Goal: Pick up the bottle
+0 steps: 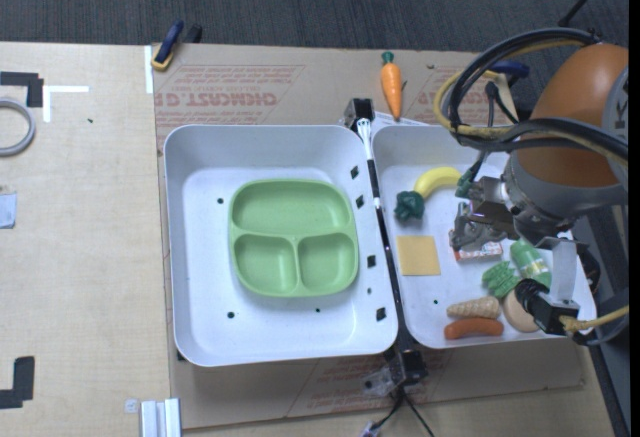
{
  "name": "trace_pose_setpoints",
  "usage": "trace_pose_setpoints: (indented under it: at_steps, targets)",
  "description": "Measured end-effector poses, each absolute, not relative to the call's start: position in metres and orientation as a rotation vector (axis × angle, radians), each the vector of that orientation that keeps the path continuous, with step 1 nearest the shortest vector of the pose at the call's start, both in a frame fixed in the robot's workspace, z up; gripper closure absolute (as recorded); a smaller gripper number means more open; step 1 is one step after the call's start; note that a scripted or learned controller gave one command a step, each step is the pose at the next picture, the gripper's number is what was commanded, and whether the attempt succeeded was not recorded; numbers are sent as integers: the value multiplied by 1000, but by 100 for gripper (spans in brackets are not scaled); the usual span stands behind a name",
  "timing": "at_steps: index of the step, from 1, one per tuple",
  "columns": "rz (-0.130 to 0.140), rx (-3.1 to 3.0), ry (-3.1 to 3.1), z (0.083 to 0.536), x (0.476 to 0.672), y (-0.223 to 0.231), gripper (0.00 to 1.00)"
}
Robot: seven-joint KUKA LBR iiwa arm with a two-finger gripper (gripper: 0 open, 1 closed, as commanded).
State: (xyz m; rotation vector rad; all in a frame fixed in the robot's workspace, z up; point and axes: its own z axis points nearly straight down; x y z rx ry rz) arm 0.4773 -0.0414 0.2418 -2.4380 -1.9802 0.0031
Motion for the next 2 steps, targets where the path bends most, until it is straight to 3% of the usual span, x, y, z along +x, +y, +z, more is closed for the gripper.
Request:
trace_pose_setpoints:
  at_steps: [1,2]
  targets:
    - [5,-2508,-1890,206,477,30,100]
    - [4,-2597,-1767,216,477,89,100]
